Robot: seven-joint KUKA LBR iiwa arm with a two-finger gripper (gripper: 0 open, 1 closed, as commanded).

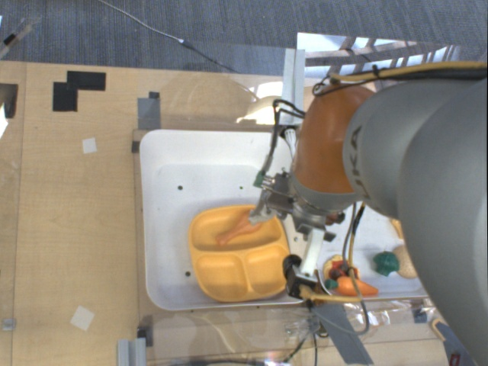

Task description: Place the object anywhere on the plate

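On the yellow plate (238, 259), orange carrot (242, 229) lying diagonally, tip lower-left, end effector (268, 208) grip unclear

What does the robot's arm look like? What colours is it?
The arm is big, round and grey, with an orange band above the wrist. Thin dark cables loop beside the band, and the gripper is small grey metal.
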